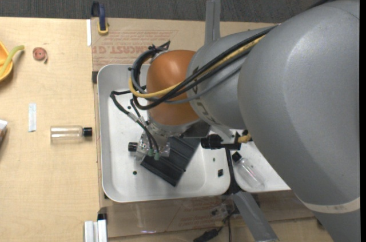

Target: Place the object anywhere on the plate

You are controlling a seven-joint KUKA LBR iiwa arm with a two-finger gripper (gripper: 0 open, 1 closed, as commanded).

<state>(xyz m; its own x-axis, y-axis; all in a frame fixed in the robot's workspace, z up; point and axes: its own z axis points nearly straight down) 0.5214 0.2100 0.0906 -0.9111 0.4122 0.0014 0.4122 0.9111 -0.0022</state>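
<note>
My gripper (pixel 164 162) is a black block low over the left white bin (pixel 114 121), near the bin's front middle, pointing down at the floor of the bin. The orange band (pixel 168 92) and the grey arm (pixel 297 103) cover the back of this bin and most of the right bin. A small clear bottle (pixel 249 170) lies in the visible corner of the right bin (pixel 269 181), just right of the divider. What lies under the gripper is hidden by its body.
On the wooden bench to the left lie a clear bottle with a black cap (pixel 71 133), a white strip (pixel 32 118), a small red disc (pixel 39 54) and a yellow item (pixel 4 62) at the edge. Two black specks (pixel 135 172) rest on the bin floor.
</note>
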